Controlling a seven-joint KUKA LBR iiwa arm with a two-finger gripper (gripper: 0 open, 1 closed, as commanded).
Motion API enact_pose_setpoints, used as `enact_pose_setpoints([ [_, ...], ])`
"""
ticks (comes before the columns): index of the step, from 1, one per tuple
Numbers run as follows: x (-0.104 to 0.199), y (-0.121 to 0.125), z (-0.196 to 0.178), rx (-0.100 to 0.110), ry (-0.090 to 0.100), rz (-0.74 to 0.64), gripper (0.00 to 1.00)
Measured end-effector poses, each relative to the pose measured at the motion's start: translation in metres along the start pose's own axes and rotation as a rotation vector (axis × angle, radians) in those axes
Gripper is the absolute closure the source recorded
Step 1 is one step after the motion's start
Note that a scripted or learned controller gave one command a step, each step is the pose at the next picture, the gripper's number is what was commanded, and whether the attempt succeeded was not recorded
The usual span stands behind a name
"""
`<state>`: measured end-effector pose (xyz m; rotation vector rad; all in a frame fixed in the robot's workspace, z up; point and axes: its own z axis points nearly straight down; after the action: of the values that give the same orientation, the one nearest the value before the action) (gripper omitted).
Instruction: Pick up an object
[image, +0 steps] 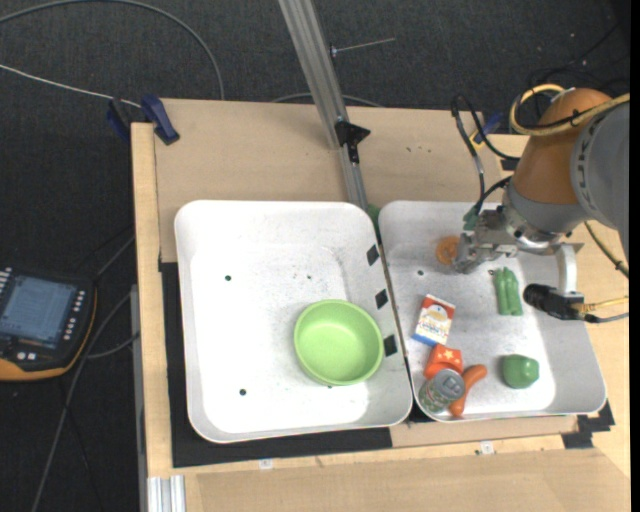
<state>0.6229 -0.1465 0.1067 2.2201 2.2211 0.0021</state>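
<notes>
The arm reaches in from the right over the right bin (575, 385), its orange band above the wrist. The gripper (478, 250) hangs low in the upper part of that bin, just beside a small orange object (447, 249), which lies at its left; whether they touch cannot be told, and whether the gripper is released or clenched cannot be told either. Near the gripper's right lies a green, pod-like object (508, 292). Lower in the same bin sit a small white and red carton (434, 322), an orange and red cluster of toy pieces (450, 360), a round metal can (440, 392) at the front wall, and a green rounded object (519, 371). The left bin (215, 240) holds a light green bowl (338, 343), upright, near its right wall. Both bins rest on the counter (250, 150).
</notes>
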Motion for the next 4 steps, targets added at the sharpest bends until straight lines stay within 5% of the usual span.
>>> enact_pose_setpoints([
  [2,-0.005,0.002,-0.113,-0.004,-0.001,0.0,1.0],
  [4,0.086,-0.026,-0.109,0.002,0.001,-0.003,1.0],
])
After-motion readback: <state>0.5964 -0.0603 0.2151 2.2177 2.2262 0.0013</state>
